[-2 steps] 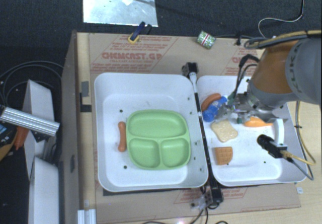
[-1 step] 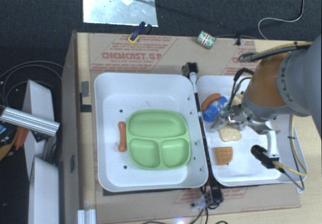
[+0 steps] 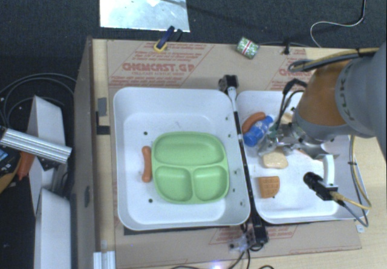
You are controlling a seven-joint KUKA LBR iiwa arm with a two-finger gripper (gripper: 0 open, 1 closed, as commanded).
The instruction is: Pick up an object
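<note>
Camera view, cardboard sheet point(image 3: 158, 67) printed "CHEMCAST GP"

so the bench point(image 3: 181, 59) is covered with a brown printed cardboard sheet; two white bins sit on it side by side, left bin point(image 3: 130, 141) and right bin point(image 3: 302, 204); a small green-and-white roll point(image 3: 247, 47) lies near the back edge

In the right bin you see an orange sausage point(image 3: 256, 120) touching a blue bottle point(image 3: 255, 134), a pale bread slice point(image 3: 274, 160) nearby, and a brown waffle point(image 3: 269, 186) lying flat.
</note>
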